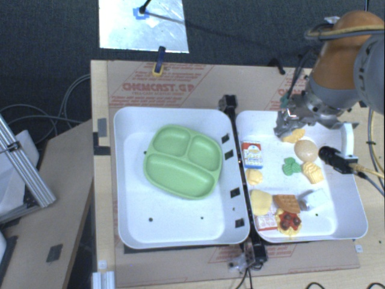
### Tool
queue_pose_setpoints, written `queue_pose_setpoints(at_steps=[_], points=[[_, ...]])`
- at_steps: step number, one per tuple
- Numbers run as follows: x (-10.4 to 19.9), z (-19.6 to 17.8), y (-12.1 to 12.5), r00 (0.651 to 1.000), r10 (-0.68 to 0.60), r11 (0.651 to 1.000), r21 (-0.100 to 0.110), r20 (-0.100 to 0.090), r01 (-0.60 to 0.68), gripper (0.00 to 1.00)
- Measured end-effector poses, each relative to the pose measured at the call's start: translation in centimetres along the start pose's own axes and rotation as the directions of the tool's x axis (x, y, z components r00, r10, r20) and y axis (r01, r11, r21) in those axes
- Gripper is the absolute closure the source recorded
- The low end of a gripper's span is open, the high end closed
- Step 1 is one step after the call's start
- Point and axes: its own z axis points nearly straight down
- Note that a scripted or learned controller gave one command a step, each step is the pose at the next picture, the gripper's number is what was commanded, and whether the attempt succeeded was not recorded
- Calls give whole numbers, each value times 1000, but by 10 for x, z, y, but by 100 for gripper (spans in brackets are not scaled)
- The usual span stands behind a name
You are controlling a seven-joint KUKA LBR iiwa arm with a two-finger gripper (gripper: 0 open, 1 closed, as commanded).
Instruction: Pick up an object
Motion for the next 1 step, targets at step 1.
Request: queue_pose_setpoints(at_steps=[1], points=[[-1, 2, 9, 1000, -1, 1000, -1, 0, 1, 100]])
